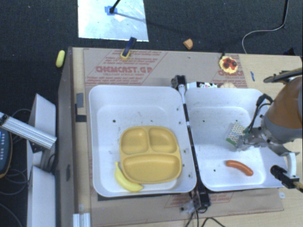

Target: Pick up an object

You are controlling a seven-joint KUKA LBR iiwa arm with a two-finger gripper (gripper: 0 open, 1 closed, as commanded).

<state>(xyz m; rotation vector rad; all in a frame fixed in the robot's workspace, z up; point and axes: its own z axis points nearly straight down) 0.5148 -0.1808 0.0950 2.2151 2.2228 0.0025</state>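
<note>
1. The worktop (142, 65) is a brown board printed with red lettering, standing on dark carpet (38, 22); a shiny square sheet (112, 12) lies on the carpet at 12 o'clock from the left bin.
2. Two shallow white bins sit side by side on it: the left bin (137, 103) and the right bin (218, 108), touching along a dark centre seam.
3. The grey arm (284, 112) with its orange band comes in from 3 o'clock and is cut off by the frame edge.
4. A yellow three-compartment tray (150, 153) lies in the left bin, with a yellow banana (124, 178) touching its 7 o'clock corner.
5. The pincer (242, 140) hangs low over the right bin, right of its middle; it is small and blurred, so I cannot tell how it is set or whether it grips anything.
6. An orange-red sausage (239, 167) lies on the right bin's floor at 6 o'clock from the pincer, near but apart from it.
7. A small greenish-white speckled object (234, 132) sits just beside the pincer at 10 o'clock; its nature is hard to make out.
</note>
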